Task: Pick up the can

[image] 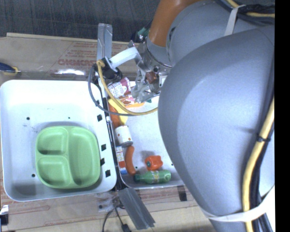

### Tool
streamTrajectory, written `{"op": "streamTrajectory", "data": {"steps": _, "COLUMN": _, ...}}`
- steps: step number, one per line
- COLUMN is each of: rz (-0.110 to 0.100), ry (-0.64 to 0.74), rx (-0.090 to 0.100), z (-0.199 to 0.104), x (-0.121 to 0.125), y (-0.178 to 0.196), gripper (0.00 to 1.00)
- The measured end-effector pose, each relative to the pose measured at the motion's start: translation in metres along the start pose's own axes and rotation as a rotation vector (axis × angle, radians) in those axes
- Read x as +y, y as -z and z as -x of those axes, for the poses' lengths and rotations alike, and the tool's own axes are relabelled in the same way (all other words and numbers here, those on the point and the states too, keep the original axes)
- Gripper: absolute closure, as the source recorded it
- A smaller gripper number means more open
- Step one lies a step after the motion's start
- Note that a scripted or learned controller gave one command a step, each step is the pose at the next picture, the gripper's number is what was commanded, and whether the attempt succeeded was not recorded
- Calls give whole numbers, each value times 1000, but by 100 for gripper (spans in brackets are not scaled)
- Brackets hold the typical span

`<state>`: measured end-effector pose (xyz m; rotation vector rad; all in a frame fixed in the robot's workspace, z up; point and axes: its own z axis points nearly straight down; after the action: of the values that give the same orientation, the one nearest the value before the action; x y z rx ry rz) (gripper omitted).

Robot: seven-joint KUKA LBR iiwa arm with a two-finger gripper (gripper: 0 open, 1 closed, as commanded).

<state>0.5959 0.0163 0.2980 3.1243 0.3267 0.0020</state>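
Can (122,134), one only, lies on its side in the right bin (146,129), close against the wall shared with the left bin (19,98). It looks like a short, pale cylinder, white along the body with a darker band towards its lower end; any print on it is too small to read.

The gripper (146,87) hangs over the far end of the right bin, well apart from the can, beside a pink-and-white packet (119,88). Whether it is open or clenched cannot be told, since the wrist and a loop of yellow cable (130,111) crowd it.

Counted: two white bins; one green plate (67,156) with three compartments in the left bin; one green bottle (152,178), one orange toy (154,162) and one orange-brown sausage shape (129,159) at the near end of the right bin.
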Motion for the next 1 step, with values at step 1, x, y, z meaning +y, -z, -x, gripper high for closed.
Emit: {"op": "streamTrajectory", "data": {"steps": 1, "rz": -3, "ry": 78, "rx": -2, "z": 26, "x": 41, "y": 141, "gripper": 100}}
